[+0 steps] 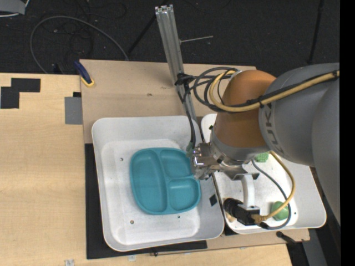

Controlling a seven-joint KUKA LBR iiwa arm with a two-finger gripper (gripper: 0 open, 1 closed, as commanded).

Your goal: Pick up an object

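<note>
In the left bin (105,148), lying flat and near the middle, a teal plate (161,179) with three wells: likely the thing to take. Hard by its right edge, low over the wall between the bins, the gripper (201,166); no telling whether released or clenched, nor whether touching the plate. To do this well: come down square on the plate's raised right rim, straddle it rather than press on the flat, close firmly, then lift straight and slowly, against tipping or slipping of so wide a load. Keep clear of the bin wall. Further right, in the right bin (310,215), two green things (262,158) (279,210), both partly covered by the arm (244,115) and too hidden to name; much of that bin's floor covered likewise.
</note>
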